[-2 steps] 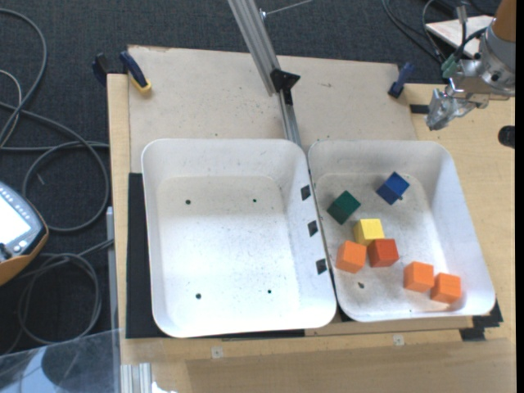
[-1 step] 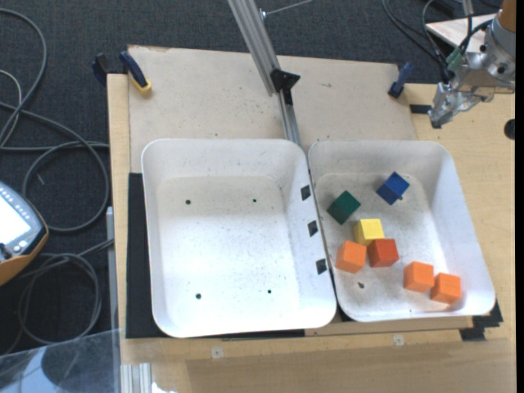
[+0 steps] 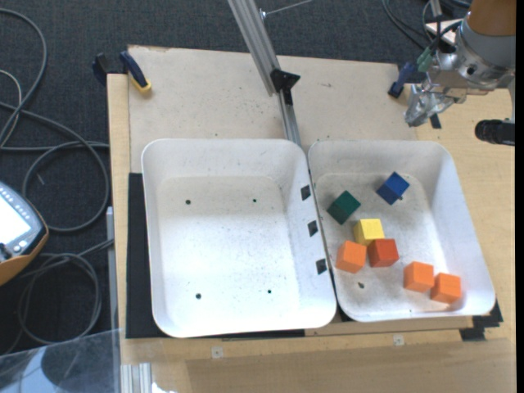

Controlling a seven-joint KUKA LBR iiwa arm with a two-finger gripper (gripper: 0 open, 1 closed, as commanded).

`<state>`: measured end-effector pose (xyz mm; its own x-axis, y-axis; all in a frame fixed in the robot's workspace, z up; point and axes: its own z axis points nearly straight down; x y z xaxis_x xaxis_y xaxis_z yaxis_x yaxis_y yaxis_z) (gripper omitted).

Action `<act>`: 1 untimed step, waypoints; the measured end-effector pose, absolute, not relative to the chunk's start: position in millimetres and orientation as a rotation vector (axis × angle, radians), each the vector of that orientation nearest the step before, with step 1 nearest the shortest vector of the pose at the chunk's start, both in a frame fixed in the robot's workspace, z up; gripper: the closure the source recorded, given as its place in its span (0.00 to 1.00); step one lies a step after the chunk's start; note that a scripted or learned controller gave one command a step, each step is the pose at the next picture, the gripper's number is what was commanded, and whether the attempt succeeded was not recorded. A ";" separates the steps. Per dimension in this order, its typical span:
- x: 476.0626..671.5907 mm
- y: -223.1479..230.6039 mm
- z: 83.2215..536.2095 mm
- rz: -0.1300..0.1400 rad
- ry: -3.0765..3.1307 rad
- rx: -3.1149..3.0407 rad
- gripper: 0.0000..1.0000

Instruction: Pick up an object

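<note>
The right bin (image 3: 458,219) holds several small blocks: a blue one (image 3: 394,187), a dark green one (image 3: 344,207), a yellow one (image 3: 369,230), a red one (image 3: 383,253) and three orange ones (image 3: 352,257) (image 3: 418,277) (image 3: 447,288). My gripper (image 3: 422,114) hangs at the top right, above the bench behind the right bin's far rim. It is well apart from every block, and nothing shows between its fingers.
The left bin (image 3: 164,244) lies beside the right one. A slanted metal bar (image 3: 254,31) runs down to the divide between the bins. A blue-and-yellow clamp (image 3: 135,70) sits at the bench's far left corner. Cables lie on the floor to the left.
</note>
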<state>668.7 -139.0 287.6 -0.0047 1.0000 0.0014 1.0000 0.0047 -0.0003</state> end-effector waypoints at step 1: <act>677.0 -77.3 280.4 -0.002 -2.227 -2.212 1.00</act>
